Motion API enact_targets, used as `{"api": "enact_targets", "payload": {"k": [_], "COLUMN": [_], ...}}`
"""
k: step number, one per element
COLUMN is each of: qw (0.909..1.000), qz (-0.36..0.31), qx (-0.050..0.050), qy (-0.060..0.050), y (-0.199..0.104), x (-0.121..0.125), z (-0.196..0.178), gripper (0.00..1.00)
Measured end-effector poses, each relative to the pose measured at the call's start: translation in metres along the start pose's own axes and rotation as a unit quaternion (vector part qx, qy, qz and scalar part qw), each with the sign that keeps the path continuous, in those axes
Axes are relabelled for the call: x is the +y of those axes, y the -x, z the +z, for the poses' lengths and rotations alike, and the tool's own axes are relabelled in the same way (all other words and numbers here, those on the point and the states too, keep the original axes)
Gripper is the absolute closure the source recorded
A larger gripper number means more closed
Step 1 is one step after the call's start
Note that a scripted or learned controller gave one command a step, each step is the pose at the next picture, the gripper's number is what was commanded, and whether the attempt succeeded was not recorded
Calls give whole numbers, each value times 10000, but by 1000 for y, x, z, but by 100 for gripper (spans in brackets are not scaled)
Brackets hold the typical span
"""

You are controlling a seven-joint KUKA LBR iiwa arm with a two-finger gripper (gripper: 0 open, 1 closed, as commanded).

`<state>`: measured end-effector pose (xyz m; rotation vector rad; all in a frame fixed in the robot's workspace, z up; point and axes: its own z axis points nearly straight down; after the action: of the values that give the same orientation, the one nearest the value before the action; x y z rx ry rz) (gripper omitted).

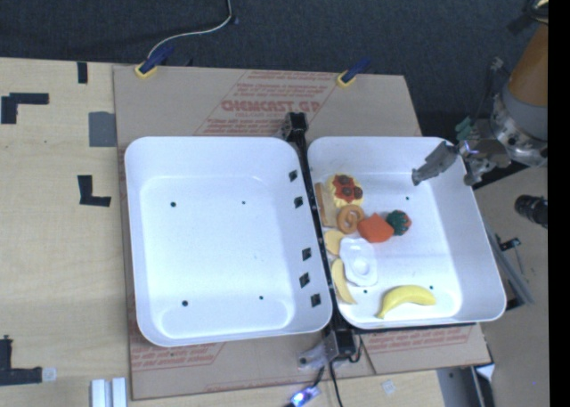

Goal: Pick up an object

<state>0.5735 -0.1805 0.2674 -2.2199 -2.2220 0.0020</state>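
The arm is cut off at right.

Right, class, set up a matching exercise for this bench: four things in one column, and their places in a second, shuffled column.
Things:
1. curved yellow plastic banana
2. red toy strawberry with green leaves
3. grey metal gripper
4. shallow white left bin

Places:
A. over the right bin's far right corner
B. near front edge of the right bin
C. beside the right bin
D. middle of the right bin

Pairs: 1-B, 2-D, 3-A, 4-C
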Motion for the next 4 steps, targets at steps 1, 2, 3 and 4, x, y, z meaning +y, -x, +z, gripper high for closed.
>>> {"api": "enact_targets", "payload": {"k": [1, 2, 3, 4], "qw": [10000, 10000, 10000, 9999], "qz": [-45, 18, -2, -3], "qx": [15, -26, -14, -51], "qy": [-18, 74, 98, 126], "y": [-129, -69, -27, -26], "x": [31, 2, -36, -33], "z": [77, 180, 176, 164], "gripper": [0, 0, 0, 100]}}
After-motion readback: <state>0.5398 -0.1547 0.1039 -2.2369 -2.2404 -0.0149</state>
